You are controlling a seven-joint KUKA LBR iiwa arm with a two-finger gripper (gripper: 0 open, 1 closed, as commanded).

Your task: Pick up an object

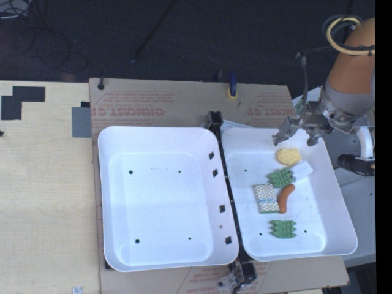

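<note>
While the gripper [297,133] hangs above the right bin [324,237] – jaws apart – nothing is held

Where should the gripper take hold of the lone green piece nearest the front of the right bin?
Grip the green piece across its narrow middle, coming straight down. It lies flat, long axis left-right, apart from other items and the right bin wall. The gripper looks open.

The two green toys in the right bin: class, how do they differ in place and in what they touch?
The upper green toy lies mid-bin, against a white block and near the sausage. The lower green toy lies alone toward the bin's near edge, touching nothing. The upper is tilted, the lower level. Both are green, bumpy and small.
</note>
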